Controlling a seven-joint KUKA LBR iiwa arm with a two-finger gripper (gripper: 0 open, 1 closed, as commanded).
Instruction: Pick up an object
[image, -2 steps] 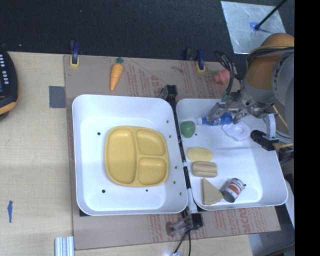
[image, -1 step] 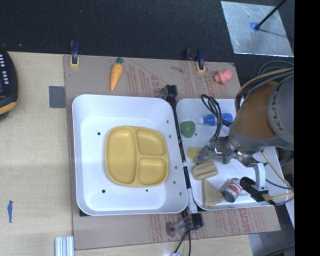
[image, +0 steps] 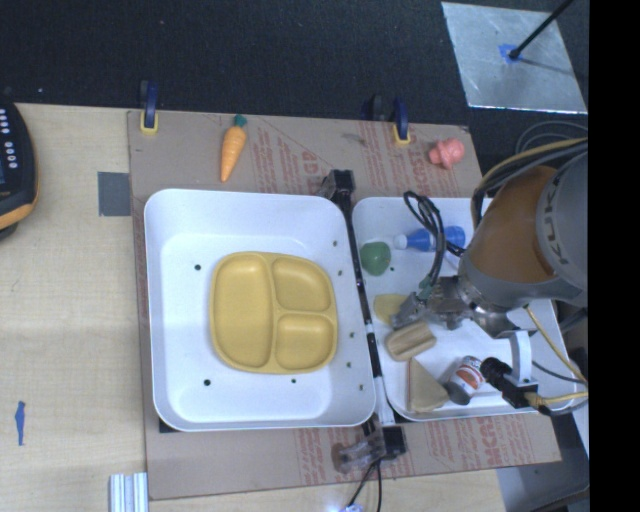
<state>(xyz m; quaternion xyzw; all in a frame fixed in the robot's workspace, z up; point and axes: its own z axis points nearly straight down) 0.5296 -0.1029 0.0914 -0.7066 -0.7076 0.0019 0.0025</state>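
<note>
We are seeing two smooth, glossy white plastic bins (image: 160, 300), the left holding a matt yellow plastic tray (image: 272, 312). Both are sitting on brown printed cardboard (image: 290, 150) over a pale wood-grain bench (image: 60, 330).

Grey arm (image: 565, 235); orange band (image: 510, 235); black cable (image: 428, 215) looping off the wrist.
</note>
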